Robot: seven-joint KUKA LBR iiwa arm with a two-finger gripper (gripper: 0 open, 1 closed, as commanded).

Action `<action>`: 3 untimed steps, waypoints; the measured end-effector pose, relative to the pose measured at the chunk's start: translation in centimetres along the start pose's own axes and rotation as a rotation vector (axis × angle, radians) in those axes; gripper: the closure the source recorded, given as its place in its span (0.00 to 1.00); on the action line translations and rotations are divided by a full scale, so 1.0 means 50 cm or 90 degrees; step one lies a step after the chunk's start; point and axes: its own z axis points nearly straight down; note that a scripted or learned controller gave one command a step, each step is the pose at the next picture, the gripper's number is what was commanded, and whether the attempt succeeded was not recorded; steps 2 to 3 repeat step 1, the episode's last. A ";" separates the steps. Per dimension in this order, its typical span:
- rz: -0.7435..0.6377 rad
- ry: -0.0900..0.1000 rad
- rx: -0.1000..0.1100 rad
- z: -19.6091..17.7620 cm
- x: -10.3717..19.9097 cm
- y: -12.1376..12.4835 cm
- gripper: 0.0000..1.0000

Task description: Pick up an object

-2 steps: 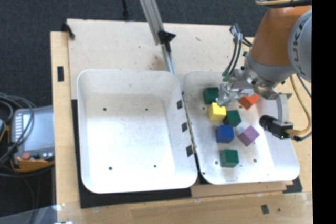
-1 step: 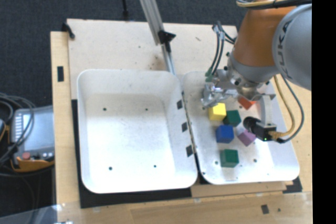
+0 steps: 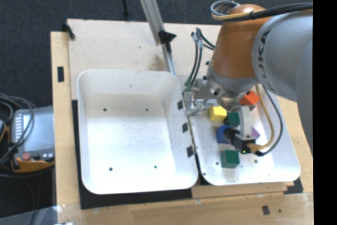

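- Small yellow plastic-looking cube [image 3: 217, 113]: lies in the right-hand shallow white bin [image 3: 279, 168], just under the gripper [image 3: 224, 104].
- Handling, judged: light, rigid, smooth; best pinched across opposite flat faces.
- Neighbours: green cube [image 3: 229, 158], blue block [image 3: 223, 134], orange block [image 3: 250, 98].
- Finger state: cannot tell.

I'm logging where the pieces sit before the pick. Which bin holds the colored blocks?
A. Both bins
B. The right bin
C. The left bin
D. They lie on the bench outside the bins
B: the yellow block, blue block and green block all lie in the right bin, under the arm; none is seen in the left bin.
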 end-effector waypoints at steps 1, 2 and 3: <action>0.000 0.000 0.001 0.022 0.107 -0.026 1.00; 0.000 0.000 0.001 0.022 0.107 -0.026 1.00; 0.000 0.000 0.001 0.022 0.107 -0.026 1.00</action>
